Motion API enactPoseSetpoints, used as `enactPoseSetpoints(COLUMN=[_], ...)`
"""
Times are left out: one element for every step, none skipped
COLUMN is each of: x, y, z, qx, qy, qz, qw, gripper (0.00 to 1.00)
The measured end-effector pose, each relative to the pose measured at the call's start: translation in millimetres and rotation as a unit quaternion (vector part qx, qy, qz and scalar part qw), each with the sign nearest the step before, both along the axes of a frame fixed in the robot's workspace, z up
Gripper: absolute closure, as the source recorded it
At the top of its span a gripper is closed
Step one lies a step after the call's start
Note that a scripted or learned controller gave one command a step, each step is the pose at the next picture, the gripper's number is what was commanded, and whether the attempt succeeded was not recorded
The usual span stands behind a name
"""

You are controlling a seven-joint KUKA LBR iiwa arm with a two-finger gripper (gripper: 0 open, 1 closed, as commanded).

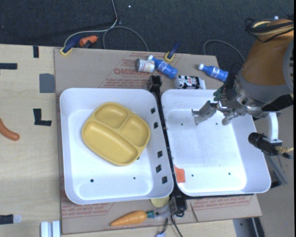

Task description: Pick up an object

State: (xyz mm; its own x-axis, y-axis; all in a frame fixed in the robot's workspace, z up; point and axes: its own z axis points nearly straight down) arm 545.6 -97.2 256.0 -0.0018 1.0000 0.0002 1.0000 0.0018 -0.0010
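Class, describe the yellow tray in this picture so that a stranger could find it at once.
Start with the two white bins side by side and take the left bin. The yellow tray lies in its middle, turned at an angle. It is the one large yellow thing, a rounded plate split into compartments, unlike the small blue bottles on the cardboard behind the bins.

I count two white bins [69, 132], one yellow plate [116, 132], two blue bottles [165, 67], one carrot [128, 218], one sausage [6, 129].
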Motion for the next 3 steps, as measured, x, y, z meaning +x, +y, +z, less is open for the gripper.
enactPoseSetpoints(x=[-30.8,65.6,125.0], y=[-41.1,7.7,-6.3], z=[-92.6,-163.8,-171.4], qx=[0.0002,0.0007,-0.0004], qy=[0.004,-0.001,-0.002], qz=[-0.003,0.003,0.001], qw=[1.0,1.0,1.0], gripper=[0.0,0.0,0.0])
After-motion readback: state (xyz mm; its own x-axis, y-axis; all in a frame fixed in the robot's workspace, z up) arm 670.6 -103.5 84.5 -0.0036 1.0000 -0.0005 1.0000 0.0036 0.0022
